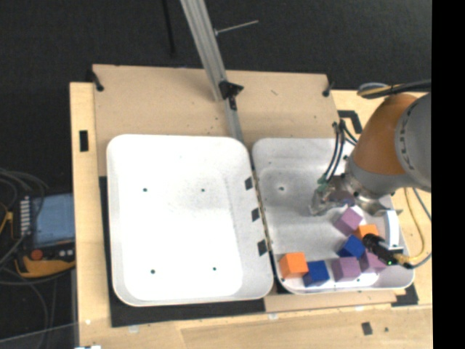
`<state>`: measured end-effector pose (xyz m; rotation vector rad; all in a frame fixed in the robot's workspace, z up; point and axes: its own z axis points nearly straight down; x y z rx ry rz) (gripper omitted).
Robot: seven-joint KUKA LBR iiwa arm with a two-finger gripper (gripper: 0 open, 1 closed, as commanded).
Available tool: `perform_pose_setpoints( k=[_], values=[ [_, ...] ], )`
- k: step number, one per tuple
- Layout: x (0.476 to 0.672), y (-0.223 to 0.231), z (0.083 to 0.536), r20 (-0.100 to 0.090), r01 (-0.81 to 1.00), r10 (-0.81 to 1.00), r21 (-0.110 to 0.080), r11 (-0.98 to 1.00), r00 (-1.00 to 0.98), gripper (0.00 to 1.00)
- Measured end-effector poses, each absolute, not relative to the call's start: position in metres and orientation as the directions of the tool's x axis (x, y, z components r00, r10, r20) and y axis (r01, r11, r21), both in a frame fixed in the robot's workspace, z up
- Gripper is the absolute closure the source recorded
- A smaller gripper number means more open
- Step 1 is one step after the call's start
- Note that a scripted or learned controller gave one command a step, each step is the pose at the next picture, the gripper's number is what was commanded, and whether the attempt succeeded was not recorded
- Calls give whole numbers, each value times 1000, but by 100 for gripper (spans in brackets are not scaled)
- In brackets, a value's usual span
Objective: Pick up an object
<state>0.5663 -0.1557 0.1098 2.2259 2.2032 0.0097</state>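
Blocks lie loose in the lower right of the frame, along the near edge of the right bin (290, 166): an orange block (293, 264), a blue block (317, 273), a purple block (346, 269). The gripper (323, 198) hangs over the bin's middle, near another purple block (352, 219); its state cannot be determined. The left bin (182, 217) adjoins.

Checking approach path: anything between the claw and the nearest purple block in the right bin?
Nothing visible. The claw hangs over bare bin floor in the right bin, and the nearest purple block lies just to its lower right, with no other block in the gap. The remaining blocks sit beyond it, toward the bin's near edge.
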Motion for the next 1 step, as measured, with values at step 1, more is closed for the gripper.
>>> perform_pose_setpoints(
  k=[1],
  values=[
    [566, -166, 170, -3, 1000, 1000, 7, -11, 11, 100]
  ],
)
